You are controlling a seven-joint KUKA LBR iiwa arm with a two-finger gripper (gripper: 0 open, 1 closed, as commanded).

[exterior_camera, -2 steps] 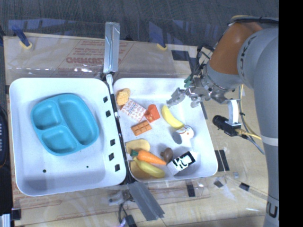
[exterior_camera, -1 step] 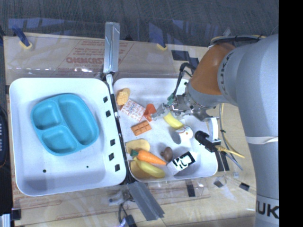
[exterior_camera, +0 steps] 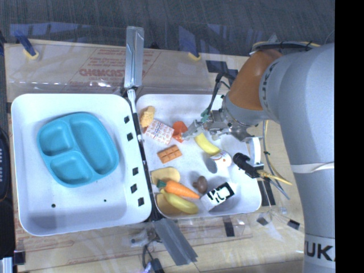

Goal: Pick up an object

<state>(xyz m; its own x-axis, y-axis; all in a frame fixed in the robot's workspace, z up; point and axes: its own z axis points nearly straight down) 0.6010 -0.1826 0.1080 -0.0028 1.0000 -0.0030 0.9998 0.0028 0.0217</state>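
My gripper point(exterior_camera: 201, 126) hangs low over the upper middle of the right bin point(exterior_camera: 187, 102), at the end of the grey arm with the orange band. A small yellow banana point(exterior_camera: 207, 144) lies just below and to the right of it. A red-orange piece point(exterior_camera: 179, 129) sits immediately to its left. Whether the gripper touches either one cannot be made out.
Also in the right bin lie a pink-white waffle block point(exterior_camera: 158, 132), a corn piece point(exterior_camera: 147, 116), an orange cracker point(exterior_camera: 169, 153), a carrot point(exterior_camera: 181, 189), a larger banana point(exterior_camera: 179, 203), a brown piece point(exterior_camera: 199, 183) and a white-black box point(exterior_camera: 220, 193). The left bin point(exterior_camera: 34, 209) holds a blue divided tray point(exterior_camera: 78, 148).
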